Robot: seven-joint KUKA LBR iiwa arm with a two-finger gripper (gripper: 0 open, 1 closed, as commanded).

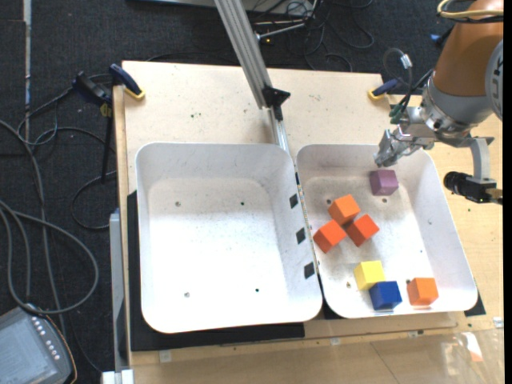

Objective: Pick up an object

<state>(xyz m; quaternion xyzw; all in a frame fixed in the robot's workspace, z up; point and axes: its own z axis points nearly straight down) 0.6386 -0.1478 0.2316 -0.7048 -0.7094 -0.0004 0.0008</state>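
Purple cube [384, 182] sits just below end effector [386, 158] in rt bin [456, 238]; finger state can't tell, tips blurred.

Two shallow white plastic bins [216, 238], smooth, faintly speckled; pale wooden bench top [208, 102], matt; slanted silvery metal rail [240, 38], glossy.

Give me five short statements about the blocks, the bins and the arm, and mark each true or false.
1. All the blocks lie in the right bin. True.
2. The purple block sits nearest the gripper. True.
3. The blue block touches the purple one. False: it lies beside the yellow block, at the bin's near end.
4. There are two yellow blocks. False: one.
5. Three orange blocks cluster mid-bin, a fourth by the blue one. True.
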